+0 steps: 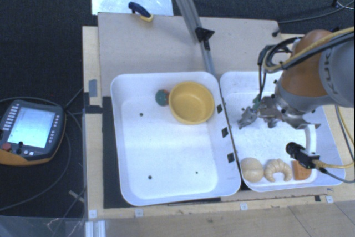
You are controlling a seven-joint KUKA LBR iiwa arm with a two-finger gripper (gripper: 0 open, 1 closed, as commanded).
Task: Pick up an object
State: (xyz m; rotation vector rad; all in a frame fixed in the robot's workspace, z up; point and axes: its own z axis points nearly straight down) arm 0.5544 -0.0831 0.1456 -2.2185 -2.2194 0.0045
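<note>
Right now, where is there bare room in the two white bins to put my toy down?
The left bin has lots of bare floor below the yellow bowl and the small green ball touching its left side. The right bin is crowded: the arm's tool hangs over its middle, and a round bun, a croissant and an orange piece line its near edge.

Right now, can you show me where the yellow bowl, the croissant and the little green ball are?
yellow bowl (191, 102), camera view, inside bottom of the bowl.
croissant (279, 170), camera view, middle of its curved back.
green ball (161, 97), camera view, its rounded top beside the bowl.
</note>
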